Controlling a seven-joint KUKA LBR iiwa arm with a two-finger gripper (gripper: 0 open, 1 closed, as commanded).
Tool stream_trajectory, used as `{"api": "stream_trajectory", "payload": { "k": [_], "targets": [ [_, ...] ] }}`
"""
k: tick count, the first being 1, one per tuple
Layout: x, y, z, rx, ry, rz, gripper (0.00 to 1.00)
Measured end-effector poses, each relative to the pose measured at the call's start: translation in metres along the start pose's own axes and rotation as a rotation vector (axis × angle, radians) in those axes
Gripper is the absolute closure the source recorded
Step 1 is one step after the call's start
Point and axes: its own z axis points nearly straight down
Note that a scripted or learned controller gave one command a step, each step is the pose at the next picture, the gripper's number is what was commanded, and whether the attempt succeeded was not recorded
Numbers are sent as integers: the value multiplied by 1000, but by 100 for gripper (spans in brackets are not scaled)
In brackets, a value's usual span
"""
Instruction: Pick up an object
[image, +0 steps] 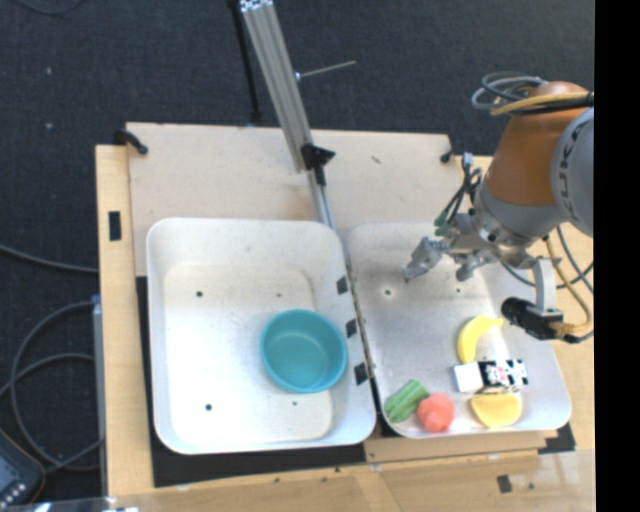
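**A:** Where is the claw (440, 258)?

**B:** It hangs over the upper part of the right bin (400, 320), on the end of the grey arm (530, 170) with the orange band. One grey finger (420, 260) juts out to the left. I cannot tell whether the fingers are spread or closed; nothing shows between them.

**A:** What lies nearest to it?

**B:** The banana (478, 336), below and to the right of the claw, on the bin floor and clear of it. Just under the banana sits a small black and white box (492, 375), touching or nearly touching it.

**A:** And beyond that?

**B:** Lower still, along the bin's near rim, a yellow wedge (497, 408) just below the box, a red ball (435, 412) to its left, and a green piece (405, 399) just beside the ball. All three are well apart from the claw.

**A:** The other bin?

**B:** The left bin (200, 250) lies to the claw's left, touching the right one along the middle. A blue bowl (303, 349) stands upright in it, below and left of the claw, farther than the banana.

**A:** Anything farther off?

**B:** A grey metal pole (285, 90) slants up from the desk (230, 170) above the seam between the bins, up and left of the claw.
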Motion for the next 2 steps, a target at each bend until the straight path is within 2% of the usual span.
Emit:
{"api": "stream_trajectory", "payload": {
  "k": [1,2],
  "targets": [
    [0,0,0,0,0,1,0],
    [-1,0,42,4,-3,5,0]
  ]
}}
